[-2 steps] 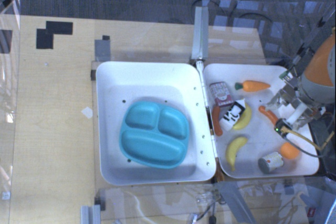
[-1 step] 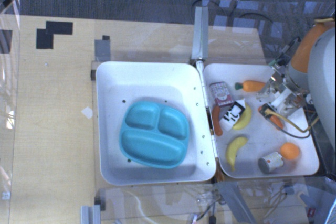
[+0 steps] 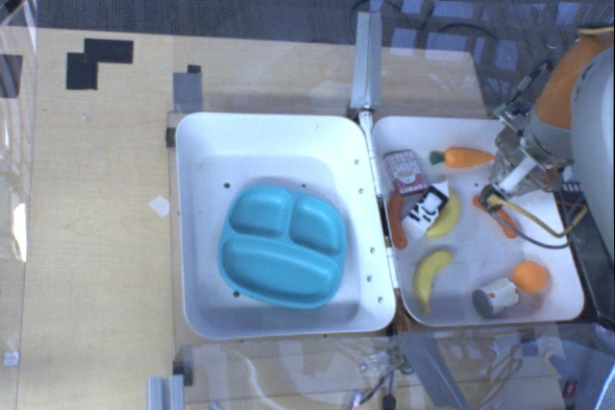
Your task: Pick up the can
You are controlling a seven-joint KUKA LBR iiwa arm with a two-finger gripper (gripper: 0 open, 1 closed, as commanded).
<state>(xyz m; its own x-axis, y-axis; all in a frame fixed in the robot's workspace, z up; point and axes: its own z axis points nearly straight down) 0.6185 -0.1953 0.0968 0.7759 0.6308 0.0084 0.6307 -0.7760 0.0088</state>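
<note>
The can (image 3: 495,297) is a small silver tin lying on its side near the front right corner of the right bin (image 3: 480,320). An orange (image 3: 530,277) touches it on the right. My gripper (image 3: 509,170) hangs over the right side of that bin, well behind the can, near the tip of a carrot (image 3: 463,157). Nothing shows between its fingers.
The right bin also holds two bananas (image 3: 430,276) (image 3: 445,218), a black-and-white box (image 3: 423,206), a reddish packet (image 3: 405,170), a red sausage-like piece (image 3: 396,224) and an orange piece (image 3: 506,222) below the gripper. A blue divided plate (image 3: 283,245) lies in the left bin (image 3: 202,206).
</note>
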